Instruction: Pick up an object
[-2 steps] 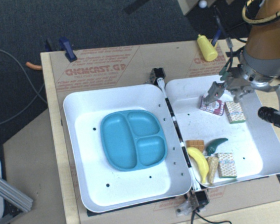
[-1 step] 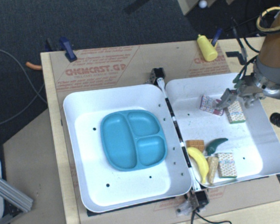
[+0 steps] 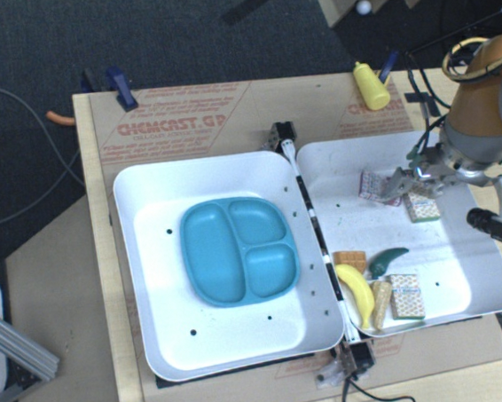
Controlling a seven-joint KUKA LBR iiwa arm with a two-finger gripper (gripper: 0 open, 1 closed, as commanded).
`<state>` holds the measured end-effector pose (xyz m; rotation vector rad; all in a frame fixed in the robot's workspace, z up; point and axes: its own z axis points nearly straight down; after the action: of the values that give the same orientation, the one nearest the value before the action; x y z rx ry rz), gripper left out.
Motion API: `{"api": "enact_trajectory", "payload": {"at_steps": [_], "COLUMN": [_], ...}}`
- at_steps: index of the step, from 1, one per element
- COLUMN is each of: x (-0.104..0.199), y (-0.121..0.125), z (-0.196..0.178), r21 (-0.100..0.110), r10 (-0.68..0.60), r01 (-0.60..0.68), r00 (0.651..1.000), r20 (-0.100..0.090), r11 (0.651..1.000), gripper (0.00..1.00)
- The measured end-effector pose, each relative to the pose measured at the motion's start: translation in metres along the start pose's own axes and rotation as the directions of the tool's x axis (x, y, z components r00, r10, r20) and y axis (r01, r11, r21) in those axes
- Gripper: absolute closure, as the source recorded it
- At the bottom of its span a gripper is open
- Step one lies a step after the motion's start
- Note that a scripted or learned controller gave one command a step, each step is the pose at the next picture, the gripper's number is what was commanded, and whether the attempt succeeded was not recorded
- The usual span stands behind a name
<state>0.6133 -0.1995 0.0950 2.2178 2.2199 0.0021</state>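
Observation:
The right bin holds several small objects. A crumpled grey and pink packet lies at its back left, and a small patterned packet lies just right of it. My gripper is low over the bin's back, between those two packets and touching or nearly touching the grey and pink one. At the bin's front left lie a yellow banana, a green curved item, an orange cracker, a tan bar and a checked packet.
The left bin holds a blue divided plate. A black divider rail runs between the bins. A yellow clamp and a blue clamp sit on the board behind. The arm comes in over the right bin's back right corner.

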Motion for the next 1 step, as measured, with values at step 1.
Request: {"api": "enact_trajectory", "payload": {"at_steps": [1], "x": [-0.0011], "y": [0.001], "z": [-0.0115], "r21": [-0.004], "r10": [0.001], "r01": [-0.001], "r00": [1.0], "r20": [0.003], "r11": [1.0], "gripper": [1.0]}}
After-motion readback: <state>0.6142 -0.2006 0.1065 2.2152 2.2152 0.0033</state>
